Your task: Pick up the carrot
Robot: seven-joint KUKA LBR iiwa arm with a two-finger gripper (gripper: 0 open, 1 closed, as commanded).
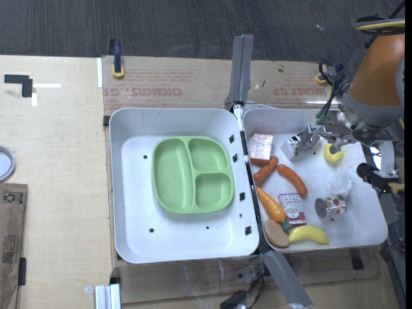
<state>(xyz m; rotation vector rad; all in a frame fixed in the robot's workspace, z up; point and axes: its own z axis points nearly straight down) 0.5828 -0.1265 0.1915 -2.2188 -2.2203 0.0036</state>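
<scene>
Carrot [270, 205]: in right bin [367, 234], near its left wall, lying at a slant, thin end up-left, thick end down-right by the card pack.
Gripper [302, 141]: above and right of carrot, well apart from it, over the bin's upper half; fingers too small and cluttered, cannot tell open or closed; nothing seen between them.
Arm [380, 76]: up and right of carrot, orange band at the bin's far right corner.
Sausages [265, 170]: two, just above carrot, one beside the other.
Box [261, 147]: above carrot, past the sausages.
Card pack [292, 210]: touching carrot's right side.
Banana [308, 235]: below and right of carrot.
Can [331, 206]: right of carrot, well apart.
Green tray [193, 174]: left of carrot, in left bin [129, 192].
</scene>
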